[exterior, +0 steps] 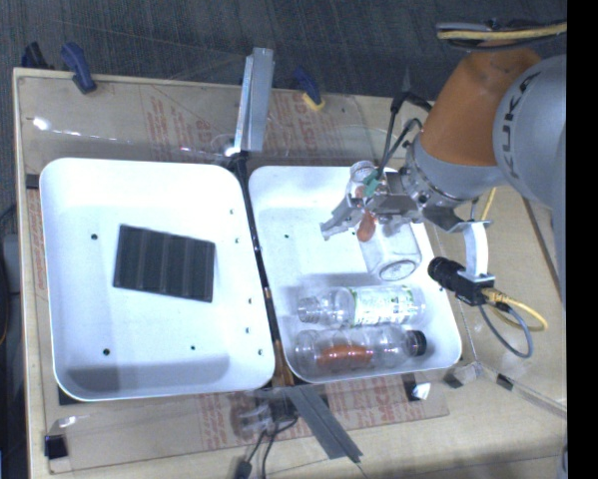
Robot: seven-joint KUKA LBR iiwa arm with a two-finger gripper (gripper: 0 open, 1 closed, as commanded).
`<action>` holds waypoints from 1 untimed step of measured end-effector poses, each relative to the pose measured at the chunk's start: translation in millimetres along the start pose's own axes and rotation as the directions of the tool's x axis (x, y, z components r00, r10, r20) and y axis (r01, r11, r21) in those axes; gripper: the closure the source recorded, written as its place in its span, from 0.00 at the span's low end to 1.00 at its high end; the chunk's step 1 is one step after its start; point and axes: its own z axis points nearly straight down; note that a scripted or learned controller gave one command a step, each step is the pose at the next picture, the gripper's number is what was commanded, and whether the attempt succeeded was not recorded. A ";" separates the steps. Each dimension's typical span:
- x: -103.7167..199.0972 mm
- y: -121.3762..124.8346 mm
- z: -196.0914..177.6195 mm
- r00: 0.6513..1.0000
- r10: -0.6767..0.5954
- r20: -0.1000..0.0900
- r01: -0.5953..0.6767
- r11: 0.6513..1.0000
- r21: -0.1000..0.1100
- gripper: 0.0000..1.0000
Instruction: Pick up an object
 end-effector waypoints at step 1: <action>14.3 -29.5 -98.5 0.962 0.274 0.000 -0.274 0.962 -0.007 0.00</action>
